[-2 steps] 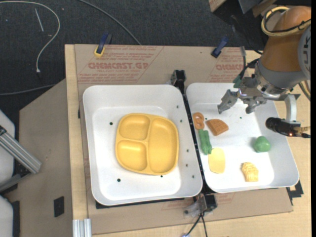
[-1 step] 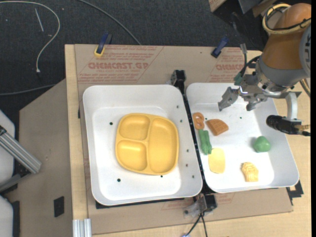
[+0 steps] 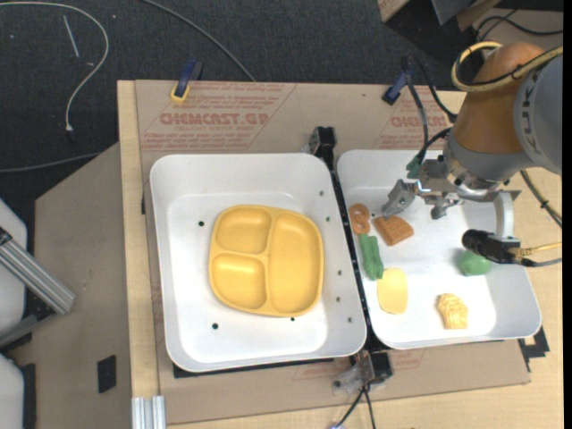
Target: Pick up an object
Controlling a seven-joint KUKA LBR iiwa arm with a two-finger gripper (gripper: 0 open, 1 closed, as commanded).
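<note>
My gripper (image 3: pixel 418 204) hovers over the upper middle of the right bin (image 3: pixel 509 315), open with nothing between its fingers. Just below its left finger (image 3: pixel 395 201) lies a brown toast-like piece (image 3: pixel 394 231). To the left of that sits a small orange-brown round piece (image 3: pixel 358 219). A green stick (image 3: pixel 371 257) lies along the bin's left side, with a pale yellow piece (image 3: pixel 392 291) below it. A small yellow-orange lump (image 3: pixel 453 311) rests near the front, and a green lump (image 3: pixel 474 263) lies at the right.
The left bin (image 3: pixel 179 329) holds a yellow divided plate (image 3: pixel 266 259) at its middle. The divider (image 3: pixel 344 231) between the bins runs just left of the orange-brown piece. The arm (image 3: pixel 500 105) comes in over the right bin's back right corner.
</note>
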